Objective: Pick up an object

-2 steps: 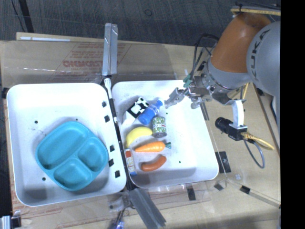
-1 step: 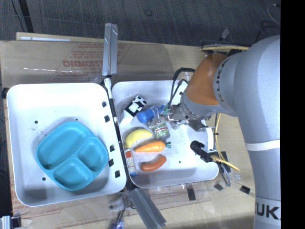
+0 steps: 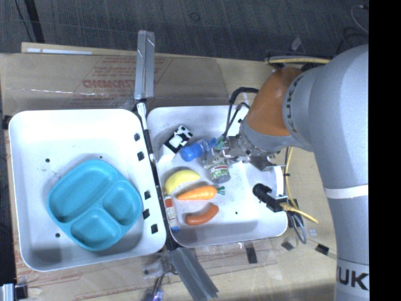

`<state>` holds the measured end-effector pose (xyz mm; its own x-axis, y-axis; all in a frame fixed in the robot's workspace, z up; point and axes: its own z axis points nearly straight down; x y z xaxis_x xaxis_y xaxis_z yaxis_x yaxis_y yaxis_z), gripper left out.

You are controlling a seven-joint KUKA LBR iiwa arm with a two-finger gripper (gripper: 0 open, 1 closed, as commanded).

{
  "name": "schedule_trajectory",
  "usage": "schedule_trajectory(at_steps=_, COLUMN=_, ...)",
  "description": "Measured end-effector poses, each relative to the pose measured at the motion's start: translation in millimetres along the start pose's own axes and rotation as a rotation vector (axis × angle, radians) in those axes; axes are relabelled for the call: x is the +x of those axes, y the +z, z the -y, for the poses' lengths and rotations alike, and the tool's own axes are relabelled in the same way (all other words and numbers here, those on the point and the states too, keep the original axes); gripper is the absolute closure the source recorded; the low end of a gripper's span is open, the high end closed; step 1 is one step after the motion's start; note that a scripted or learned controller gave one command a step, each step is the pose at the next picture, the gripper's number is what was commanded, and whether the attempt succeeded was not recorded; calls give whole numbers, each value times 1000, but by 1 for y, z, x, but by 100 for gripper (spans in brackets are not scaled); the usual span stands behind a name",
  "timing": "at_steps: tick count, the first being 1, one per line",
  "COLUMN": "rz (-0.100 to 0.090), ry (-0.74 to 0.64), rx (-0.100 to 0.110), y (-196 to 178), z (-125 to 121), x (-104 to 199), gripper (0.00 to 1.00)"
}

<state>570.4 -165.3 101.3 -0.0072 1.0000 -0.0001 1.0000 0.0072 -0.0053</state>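
One small silvery jar, with what looks like a green and red label, is the likeliest target. It sits near the middle of the right bin, on the white floor. The tool hangs right over the jar's far side, close enough that the two may be touching, though the slanted view does not settle that. Whether the tool is open or closed I cannot tell, because its tip is lost in the clutter of metal and cable around the wrist. Nothing shows that the jar is held.

Just left of the tool lies a blue bottle-like object, and beyond it, toward the bin's far left corner, a black-and-white checkered piece. On the near side of the jar are a yellow fruit, a toy carrot just beside it, and nearest of all a reddish-brown sausage. The left bin holds a blue divided plate, well apart from the action. Both bins rest on a brown worktop, and the grey arm reaches in from the right.

My judgement is that this is the approach or grasp step, with no lift begun. The next move calls for the tool to settle squarely around the jar, clear of the blue object, close firmly, then rise straight up. A round, smooth jar could easily slip or roll aside.
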Motion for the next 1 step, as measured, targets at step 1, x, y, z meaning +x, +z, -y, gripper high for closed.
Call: schedule_trajectory(at_steps=1, rz=1, ry=-210, rx=-4, y=-107, z=-44, x=0, gripper=100)
